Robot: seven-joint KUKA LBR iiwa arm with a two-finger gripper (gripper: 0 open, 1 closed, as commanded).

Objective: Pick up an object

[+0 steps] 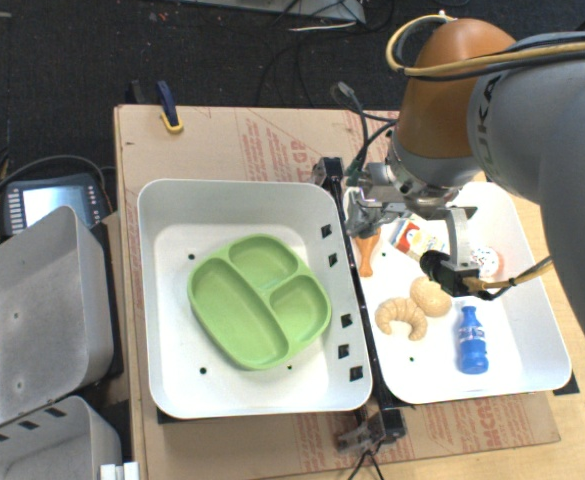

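Carrot (367, 253), probably a toy and the likeliest pick, lying in the right bin (532, 358) hard against its left wall, just on the near side of the gripper (364, 208); long axis running near to far. Grey arm (532, 98) reaching in from the right over that bin's far half. Left bin (172, 193) holding a green divided plate (260, 300) at its middle. Nearer and further right: croissant (400, 317), blue bottle (472, 340), bread roll (432, 296) touching the croissant. Gripper's state, apart or together, not to be told from above. Coming move, by judgement: short shift nearward, straight down, closing across the carrot's width, with little room at the wall.
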